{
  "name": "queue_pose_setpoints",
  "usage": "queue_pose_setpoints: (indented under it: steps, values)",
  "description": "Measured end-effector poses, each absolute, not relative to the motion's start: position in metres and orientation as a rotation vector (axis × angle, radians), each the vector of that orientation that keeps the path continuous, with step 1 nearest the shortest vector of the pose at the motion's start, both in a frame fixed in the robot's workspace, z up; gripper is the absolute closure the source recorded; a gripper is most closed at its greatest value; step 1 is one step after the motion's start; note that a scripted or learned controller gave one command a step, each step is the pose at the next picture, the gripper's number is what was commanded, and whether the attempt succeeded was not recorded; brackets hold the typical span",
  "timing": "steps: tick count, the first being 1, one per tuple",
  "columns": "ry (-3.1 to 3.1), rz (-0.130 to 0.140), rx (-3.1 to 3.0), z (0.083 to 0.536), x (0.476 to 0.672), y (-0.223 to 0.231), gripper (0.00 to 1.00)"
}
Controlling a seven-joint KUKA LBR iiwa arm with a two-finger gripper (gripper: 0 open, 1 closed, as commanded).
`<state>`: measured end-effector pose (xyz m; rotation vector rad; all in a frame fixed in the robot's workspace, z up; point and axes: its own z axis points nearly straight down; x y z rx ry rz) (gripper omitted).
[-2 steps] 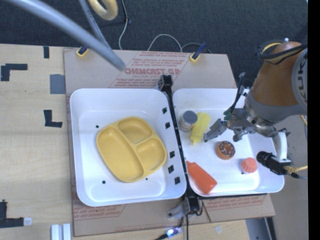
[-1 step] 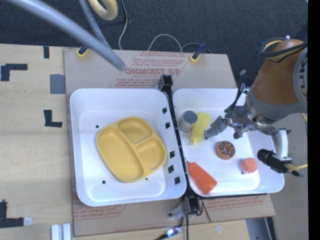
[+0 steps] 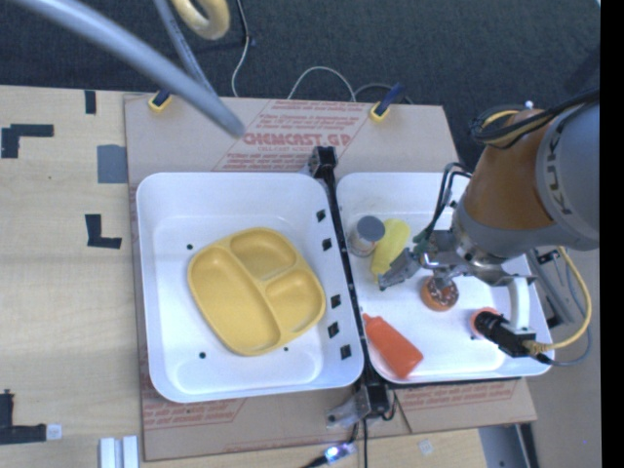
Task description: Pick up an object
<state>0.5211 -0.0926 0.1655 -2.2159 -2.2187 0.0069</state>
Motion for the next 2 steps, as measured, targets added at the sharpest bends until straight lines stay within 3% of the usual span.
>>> queue_pose_setpoints:
  steps: [2]
  values:
    - [-2.222,0.004,-2.219,0.083,0.528,-0.094,0.00]
